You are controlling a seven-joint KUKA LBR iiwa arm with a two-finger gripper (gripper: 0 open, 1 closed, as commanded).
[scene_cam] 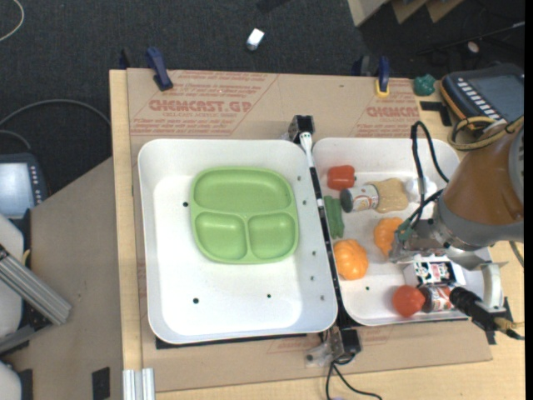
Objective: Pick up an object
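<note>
In the camera view my pincer (405, 242) hangs at right of centre, beside an orange fruit (386, 235); I cannot tell its state. I judge a straight, centred descent best. The right bin (366, 310) also holds a second orange (351, 259), red pieces and a bottle (379, 197). The left bin (158, 248) carries a green divided plate (244, 215).
</note>
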